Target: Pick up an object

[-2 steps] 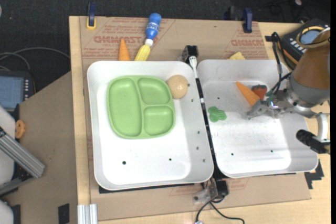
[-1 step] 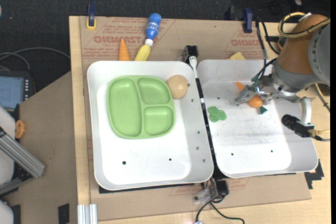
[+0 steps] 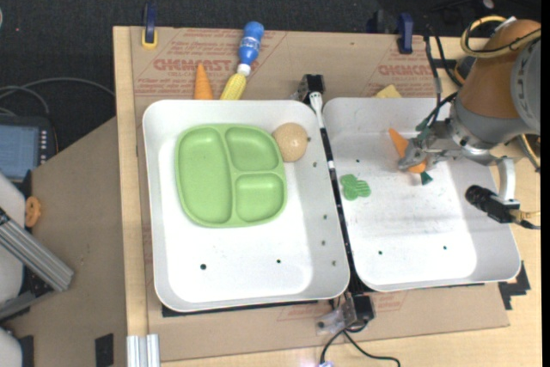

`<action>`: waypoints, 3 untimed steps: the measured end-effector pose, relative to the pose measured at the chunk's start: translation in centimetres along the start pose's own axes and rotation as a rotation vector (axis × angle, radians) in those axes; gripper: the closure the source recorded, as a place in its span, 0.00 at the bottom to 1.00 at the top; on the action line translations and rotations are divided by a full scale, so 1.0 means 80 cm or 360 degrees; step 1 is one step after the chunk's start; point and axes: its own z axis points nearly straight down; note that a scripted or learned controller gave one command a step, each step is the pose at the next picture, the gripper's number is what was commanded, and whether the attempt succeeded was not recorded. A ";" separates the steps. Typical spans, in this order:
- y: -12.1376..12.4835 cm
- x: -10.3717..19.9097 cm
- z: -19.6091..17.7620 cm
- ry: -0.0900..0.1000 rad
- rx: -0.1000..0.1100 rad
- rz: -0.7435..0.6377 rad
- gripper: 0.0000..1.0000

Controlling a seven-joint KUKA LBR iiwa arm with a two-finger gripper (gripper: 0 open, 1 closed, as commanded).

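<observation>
1. Overhead, you see your claw (image 3: 418, 157) low in the right bin (image 3: 430, 262), toward its twelve o'clock side, at an orange carrot-like piece (image 3: 397, 140).
2. You cannot tell from this angle whether the claw is apart or clamped on the piece.
3. At the claw's eight o'clock lies a small green leafy item (image 3: 354, 186).
4. Your left bin (image 3: 223, 271) carries a green divided plate (image 3: 230, 174), with a tan ball (image 3: 290, 141) touching its two o'clock corner.
</observation>
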 end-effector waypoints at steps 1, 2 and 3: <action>0.082 0.070 0.007 -0.0007 0.0062 -0.0004 1.00; 0.007 0.129 -0.120 0.0008 0.0006 -0.0002 1.00; -0.059 0.187 -0.135 0.0008 0.0019 -0.0002 1.00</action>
